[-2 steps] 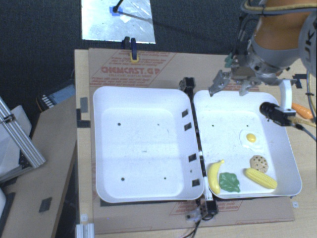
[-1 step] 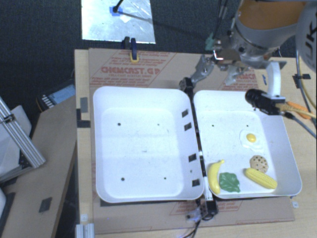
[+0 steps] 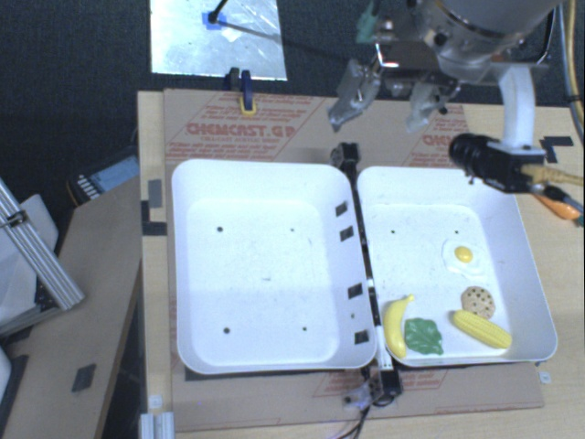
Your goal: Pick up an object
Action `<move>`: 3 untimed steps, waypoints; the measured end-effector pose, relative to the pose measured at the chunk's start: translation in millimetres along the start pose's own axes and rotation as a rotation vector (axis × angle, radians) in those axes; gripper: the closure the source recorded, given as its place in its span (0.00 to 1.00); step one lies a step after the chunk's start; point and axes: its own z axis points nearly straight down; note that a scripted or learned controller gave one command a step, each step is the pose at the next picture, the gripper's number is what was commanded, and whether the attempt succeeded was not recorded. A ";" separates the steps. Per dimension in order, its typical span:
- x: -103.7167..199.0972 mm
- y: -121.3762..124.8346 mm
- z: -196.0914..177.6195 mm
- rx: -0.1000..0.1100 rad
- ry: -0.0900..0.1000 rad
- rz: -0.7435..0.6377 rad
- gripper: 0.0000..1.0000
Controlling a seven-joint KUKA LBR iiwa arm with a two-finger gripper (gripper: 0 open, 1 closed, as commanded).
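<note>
Camera view looks down on the counter [image 3: 91,273], where the hand [image 3: 388,103] hangs at the upper middle of the frame, above the brown cardboard sheet [image 3: 274,126] and just beyond the far rim of the right bin [image 3: 535,291]. Its two fingers [image 3: 350,99] are spread apart, so the hand is open, and they point down toward the sheet, not into either bin. The grey arm [image 3: 484,7] enters from the top right corner. All the loose things lie in the right bin, gathered in its near half at the lower right of the frame, well apart from the hand. A fried egg [image 3: 463,255] sits closest to the hand, toward the bin's right side. Just below it in the frame is a round cookie [image 3: 477,301], and below that a yellow corn cob [image 3: 482,329] lies at a slant near the bin's near wall. At the bin's lower left corner a banana [image 3: 397,326] stands along the divider between the bins, with a green leaf [image 3: 423,336] touching its right side. The left bin [image 3: 183,245] lies beside the right one, filling the middle left of the frame. A yellow clamp [image 3: 247,94] grips the sheet's far edge, left of the hand.
</note>
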 end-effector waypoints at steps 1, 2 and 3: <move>96.3 -29.7 132.2 0.029 -0.010 -0.001 0.00; 90.6 -25.8 113.6 0.015 -0.006 0.006 1.00; 88.4 -9.8 199.2 0.023 -0.012 0.014 1.00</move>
